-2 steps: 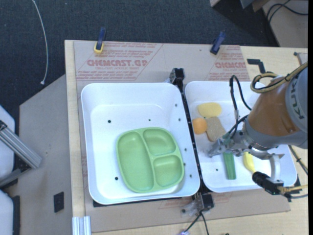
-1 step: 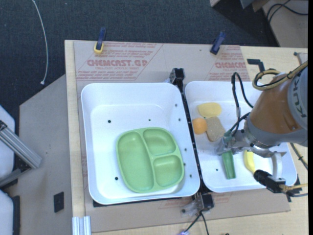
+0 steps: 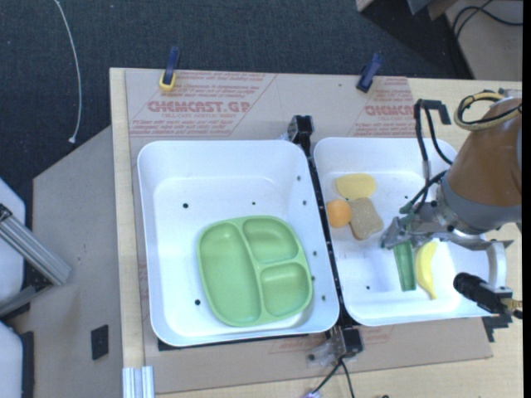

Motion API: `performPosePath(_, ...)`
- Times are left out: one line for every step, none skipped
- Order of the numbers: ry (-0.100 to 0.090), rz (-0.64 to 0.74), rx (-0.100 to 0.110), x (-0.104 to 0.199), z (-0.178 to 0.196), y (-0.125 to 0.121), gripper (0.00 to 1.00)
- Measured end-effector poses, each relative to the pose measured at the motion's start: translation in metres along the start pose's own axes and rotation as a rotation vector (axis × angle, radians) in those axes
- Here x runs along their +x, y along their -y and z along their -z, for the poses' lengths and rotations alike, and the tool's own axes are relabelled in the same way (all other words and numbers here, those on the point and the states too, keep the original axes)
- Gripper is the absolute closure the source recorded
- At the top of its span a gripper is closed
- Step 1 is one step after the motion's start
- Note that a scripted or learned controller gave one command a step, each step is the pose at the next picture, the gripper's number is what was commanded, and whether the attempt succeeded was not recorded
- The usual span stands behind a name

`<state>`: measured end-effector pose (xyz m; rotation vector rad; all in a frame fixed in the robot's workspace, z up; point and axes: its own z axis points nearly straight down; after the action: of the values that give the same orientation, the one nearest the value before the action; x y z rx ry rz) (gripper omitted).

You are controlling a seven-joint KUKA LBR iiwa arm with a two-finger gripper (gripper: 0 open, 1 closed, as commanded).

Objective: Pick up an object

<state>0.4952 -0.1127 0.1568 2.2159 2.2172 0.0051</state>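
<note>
Green stick [image 3: 404, 268] & banana [image 3: 426, 269] crowd pincer [image 3: 398, 237]; sponge [image 3: 365, 218] nearby.

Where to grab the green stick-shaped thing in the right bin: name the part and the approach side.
Take the green stick at its lower half, from straight above, fingers closing across its narrow width. It lies flat and long; the yellow banana-like piece lies close on its right, and the tool hangs over its upper end, so a hold there is only a guess.
</note>
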Motion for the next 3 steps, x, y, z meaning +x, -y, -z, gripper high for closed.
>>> performPosePath(0.000, 0.000, 0.002, -0.004, 0.049, 0.008, 1.00)
performPosePath(0.000, 0.000, 0.001, -0.010, 0.093, 0.008, 1.00)
performPosePath(-0.002, 0.004, 0.004, 0.031, 0.094, -0.011, 1.00)
